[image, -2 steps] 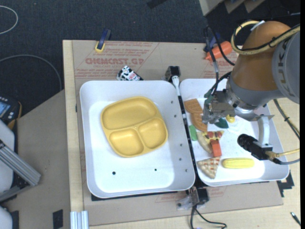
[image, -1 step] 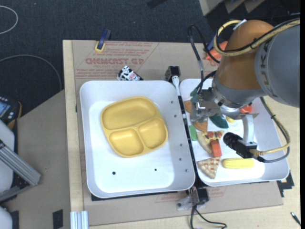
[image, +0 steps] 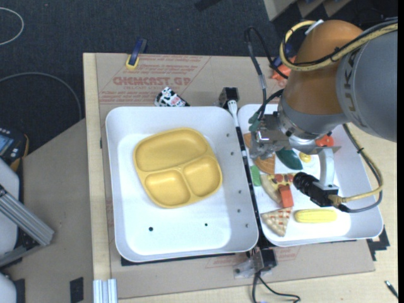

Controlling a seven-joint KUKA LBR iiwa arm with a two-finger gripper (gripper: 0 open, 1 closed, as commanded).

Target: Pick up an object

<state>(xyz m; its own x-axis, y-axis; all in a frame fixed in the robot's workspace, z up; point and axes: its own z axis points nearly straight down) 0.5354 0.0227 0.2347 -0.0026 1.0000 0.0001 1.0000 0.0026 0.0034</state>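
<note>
A dark carpeted floor surrounds a cardboard-covered bench (image: 158, 81) printed with red lettering. Two shallow white bins sit side by side on it.

The arm (image: 341, 62), grey with an orange band, reaches in from the right and covers the upper part of the right bin (image: 366, 223). Its gripper (image: 265, 142) hangs over the upper left corner of that bin, close to the wall shared by the two bins. Whether the gripper is released or clenched cannot be told from this view, and no object can be seen grasped in it.

The left bin (image: 120, 169) lies to the left of the gripper. It contains a yellow divided plate (image: 177, 166) with three compartments, its long axis running from upper left to lower right.

The candidate objects lie in the right bin, below the gripper:
- A toy corn cob (image: 315, 216), yellow, lies well below and to the right of the gripper, long axis roughly horizontal.
- A toy pizza slice (image: 276, 219) lies below the gripper, its tip pointing down.
- A second pizza slice (image: 273, 185) lies between that one and the gripper.
- An orange toy carrot (image: 286, 196) lies just beside it, long axis near vertical.
- A dark green piece (image: 290, 158) lies just right of the gripper, tilted toward the lower right.

A small black-and-white object (image: 169, 97) rests on the cardboard above the left bin.
</note>
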